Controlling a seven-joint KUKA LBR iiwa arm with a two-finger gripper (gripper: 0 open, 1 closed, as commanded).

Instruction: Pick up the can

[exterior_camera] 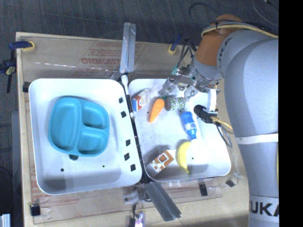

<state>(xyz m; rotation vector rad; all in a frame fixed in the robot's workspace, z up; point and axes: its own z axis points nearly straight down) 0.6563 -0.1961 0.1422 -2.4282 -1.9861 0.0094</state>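
The can (175, 103), small with a green and silver label, lies on its side near the back of the right bin (215, 161), just right of the carrot (156, 110). My gripper (179, 91) hangs right over it, at the end of the grey arm with the orange band. Its fingers (167, 87) are spread apart, open, one on each side above the can. Nothing sits between them, and the can rests on the bin floor.
Also in the right bin are a small carton (140, 100), a blue bottle (189, 125), a banana (182, 156) and a brown and white box (162, 161). The left bin (42, 171) holds a blue divided tray (80, 125). A black cable (208, 115) hangs by the wrist.
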